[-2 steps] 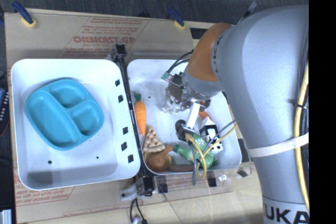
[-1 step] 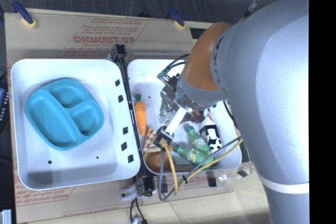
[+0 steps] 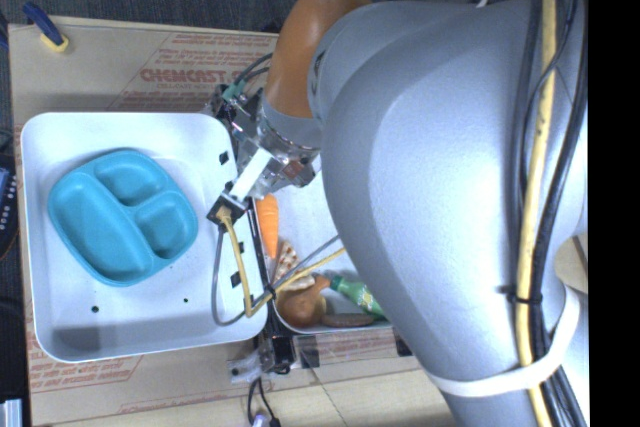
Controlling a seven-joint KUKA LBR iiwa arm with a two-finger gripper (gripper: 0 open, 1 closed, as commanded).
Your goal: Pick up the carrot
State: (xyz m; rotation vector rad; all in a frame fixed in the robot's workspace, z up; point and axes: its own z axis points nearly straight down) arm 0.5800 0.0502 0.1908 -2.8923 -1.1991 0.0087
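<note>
The grey arm (image 3: 440,165) covers most of the right bin (image 3: 310,205), so little of its floor can be seen. The gripper (image 3: 262,170) hangs over that bin's left edge, and whether it is open or shut cannot be told from here. The carrot (image 3: 268,225) lies in the right bin just below the gripper, its upper end close under it. Below it a cluster of other items (image 3: 320,300) is partly hidden. A blue divided tray (image 3: 120,215) sits in the left bin (image 3: 60,315).

Position: fixed above the bench (image 3: 150,65).
Facing: down at a slant.
Range: near; the arm (image 3: 440,175) bulks large at right.
</note>
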